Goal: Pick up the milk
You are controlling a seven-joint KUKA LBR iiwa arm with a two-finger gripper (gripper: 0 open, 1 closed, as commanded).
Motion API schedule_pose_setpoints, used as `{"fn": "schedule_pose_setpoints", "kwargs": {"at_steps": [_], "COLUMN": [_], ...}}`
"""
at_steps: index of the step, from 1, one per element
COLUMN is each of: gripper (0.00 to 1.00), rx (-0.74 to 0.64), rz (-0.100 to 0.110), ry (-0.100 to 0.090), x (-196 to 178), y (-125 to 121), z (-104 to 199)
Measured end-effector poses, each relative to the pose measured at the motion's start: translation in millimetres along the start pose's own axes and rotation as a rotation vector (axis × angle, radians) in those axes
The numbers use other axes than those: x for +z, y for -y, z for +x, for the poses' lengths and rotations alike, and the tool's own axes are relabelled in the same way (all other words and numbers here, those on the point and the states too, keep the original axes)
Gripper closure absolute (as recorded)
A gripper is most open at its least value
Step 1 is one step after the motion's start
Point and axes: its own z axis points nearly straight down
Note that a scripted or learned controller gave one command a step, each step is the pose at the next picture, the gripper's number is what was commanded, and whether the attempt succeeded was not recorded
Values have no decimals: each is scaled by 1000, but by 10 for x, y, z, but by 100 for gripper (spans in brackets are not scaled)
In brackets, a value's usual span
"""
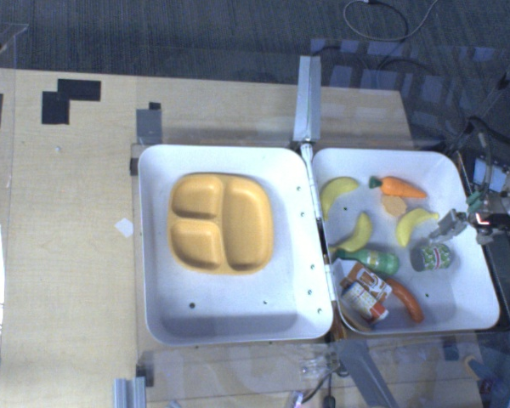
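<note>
Milk [365, 294], a small red-and-white carton, is seen lying tilted at the near edge of the right bin [459, 308], between a green bottle [371, 260] and a red sausage-like piece [405, 302]. By size, the left bin [161, 253] is taken up by a yellow divided tray [221, 222], while three bananas [340, 190], a carrot [399, 186] and a grey-green can [433, 257] are scattered in the right one. At the right rim the gripper [459, 223] is poised just above the can, well apart from the carton; how its tips stand cannot be told

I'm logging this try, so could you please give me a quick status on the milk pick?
Pincer at right bin's right edge, above the can. Milk carton lying at bin's front, untouched. Green bottle and sausage crowd it.
</note>
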Motion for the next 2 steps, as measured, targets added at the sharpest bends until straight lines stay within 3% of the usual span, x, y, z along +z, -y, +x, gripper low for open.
{"fn": "schedule_pose_setpoints", "kwargs": {"at_steps": [1, 2], "gripper": [0, 0], "rx": [-16, 262], "rz": [-1, -46], "ry": [0, 12], "x": [974, 1182], "y": [-150, -330], "z": [356, 538]}}
